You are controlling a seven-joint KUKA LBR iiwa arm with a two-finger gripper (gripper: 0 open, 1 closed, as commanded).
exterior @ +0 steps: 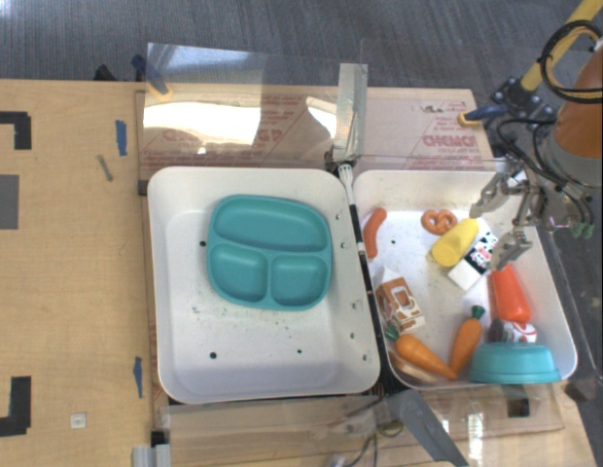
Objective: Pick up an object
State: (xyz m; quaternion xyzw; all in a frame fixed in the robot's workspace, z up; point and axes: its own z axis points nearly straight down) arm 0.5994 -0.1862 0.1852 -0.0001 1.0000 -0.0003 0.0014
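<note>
Two white bins side by side on the tabletop (58, 261). The left bin (175, 358) carries a teal divided plate (269, 252). Over the right bin's (559, 309) far right part, the claw (508, 220) hangs with fingers apart, clasping nothing. Just beside it lies a yellow bottle (457, 242); two carrots (447, 350), a teal bowl (514, 363) and a pretzel (439, 222) lie nearby.

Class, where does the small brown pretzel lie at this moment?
The small brown pretzel lies in the right-hand white bin, near its far edge, between the orange sausage to its left and the yellow block to its right.
</note>
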